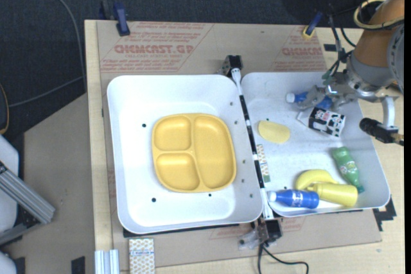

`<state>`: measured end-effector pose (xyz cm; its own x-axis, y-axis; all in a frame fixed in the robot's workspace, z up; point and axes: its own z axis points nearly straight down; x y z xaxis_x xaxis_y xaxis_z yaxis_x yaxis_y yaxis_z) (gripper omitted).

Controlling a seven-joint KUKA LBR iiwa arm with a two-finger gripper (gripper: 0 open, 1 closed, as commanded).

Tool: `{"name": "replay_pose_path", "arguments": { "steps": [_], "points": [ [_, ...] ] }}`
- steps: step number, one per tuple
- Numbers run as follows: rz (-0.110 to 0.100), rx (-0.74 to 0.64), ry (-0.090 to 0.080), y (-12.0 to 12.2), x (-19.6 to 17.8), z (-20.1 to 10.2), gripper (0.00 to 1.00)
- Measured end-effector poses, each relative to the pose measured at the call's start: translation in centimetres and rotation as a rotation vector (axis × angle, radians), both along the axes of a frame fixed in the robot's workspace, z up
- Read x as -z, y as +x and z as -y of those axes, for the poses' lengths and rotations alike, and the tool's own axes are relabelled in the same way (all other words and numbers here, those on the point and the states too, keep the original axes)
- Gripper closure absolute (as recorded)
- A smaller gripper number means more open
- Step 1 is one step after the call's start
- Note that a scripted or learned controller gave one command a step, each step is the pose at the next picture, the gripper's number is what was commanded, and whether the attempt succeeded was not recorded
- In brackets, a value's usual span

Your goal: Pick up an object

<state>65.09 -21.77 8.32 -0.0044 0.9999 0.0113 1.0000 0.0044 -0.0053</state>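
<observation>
Carefully, the gripper (321,98), finger state unclear, should centre over the black-and-white box (326,121) near the right bin's (282,157) far edge before closing.

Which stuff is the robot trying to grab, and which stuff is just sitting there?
For the job:
claw
black-and-white box
yellow chip-shaped piece
green bottle
banana
yellow bottle
blue bottle

Just lying about:
yellow divided plate
blue clamps
</observation>
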Motion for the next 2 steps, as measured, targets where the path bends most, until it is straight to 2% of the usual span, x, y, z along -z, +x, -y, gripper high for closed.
{"name": "replay_pose_path", "arguments": {
  "steps": [1,2],
  "points": [
    [-0.014,0.001,-0.009,1.23,-0.09,-9.35,0.0],
    [-0.018,0.0,-0.011,1.15,-0.97,-9.3,1.0]
  ]
}}
